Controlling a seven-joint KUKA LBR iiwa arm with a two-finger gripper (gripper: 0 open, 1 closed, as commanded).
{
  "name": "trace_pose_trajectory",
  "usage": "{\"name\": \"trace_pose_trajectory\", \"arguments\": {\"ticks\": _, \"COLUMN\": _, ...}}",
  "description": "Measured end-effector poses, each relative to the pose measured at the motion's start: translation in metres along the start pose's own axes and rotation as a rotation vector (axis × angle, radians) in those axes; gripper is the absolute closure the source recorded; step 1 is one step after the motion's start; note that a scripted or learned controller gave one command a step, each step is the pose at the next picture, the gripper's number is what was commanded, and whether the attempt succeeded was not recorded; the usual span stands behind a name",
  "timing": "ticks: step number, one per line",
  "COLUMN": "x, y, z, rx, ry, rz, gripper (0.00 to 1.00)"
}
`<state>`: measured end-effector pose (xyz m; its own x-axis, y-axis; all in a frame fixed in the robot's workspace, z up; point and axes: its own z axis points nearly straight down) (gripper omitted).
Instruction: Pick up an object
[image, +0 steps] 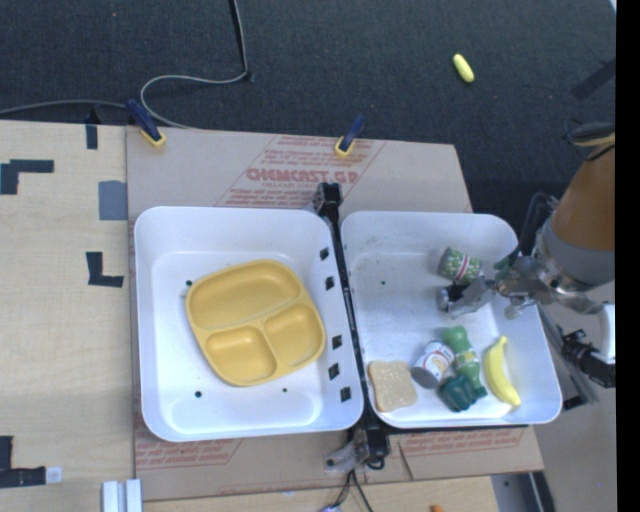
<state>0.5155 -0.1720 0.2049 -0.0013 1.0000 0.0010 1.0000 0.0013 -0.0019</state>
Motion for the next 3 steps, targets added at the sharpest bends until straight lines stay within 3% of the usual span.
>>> {"name": "trace_pose_trajectory", "arguments": {"ticks": 1, "x": -0.047, "y": -0.029, "z": 0.112, "rx": -0.001, "ry": 0.0, "rz": 0.0, "gripper": 0.0}}
{"name": "trace_pose_trajectory", "arguments": {"ticks": 2, "x": -0.046, "y": -0.029, "z": 0.103, "rx": 0.0, "ry": 0.003, "rz": 0.0, "gripper": 1.0}}
{"name": "trace_pose_trajectory", "arguments": {"ticks": 3, "x": 0.023, "y": 0.047, "z": 0.091, "rx": -0.001, "ry": 0.0, "rz": -0.001, "gripper": 1.0}}
